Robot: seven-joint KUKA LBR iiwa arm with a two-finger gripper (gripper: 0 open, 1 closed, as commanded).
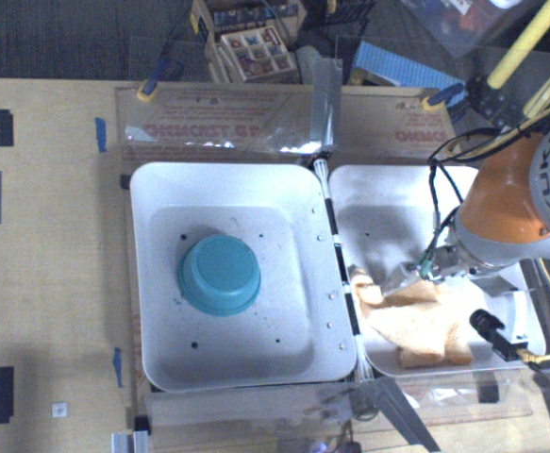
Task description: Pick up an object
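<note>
A tan, crumpled cloth-like object [414,327] lies in the front part of the right bin [378,206], with one corner reaching toward the divider between the bins. My gripper [418,274] comes in from the right and sits low over the cloth's upper edge, touching or nearly touching it. A teal bowl [220,273] rests upside down in the middle of the left bin [161,196], well apart from the gripper.
The grey arm with its orange band [501,206] hangs over the right bin's right side. A raised rim [336,253] divides the two bins. Cardboard and plastic sheeting [227,125] stand behind the bins.
</note>
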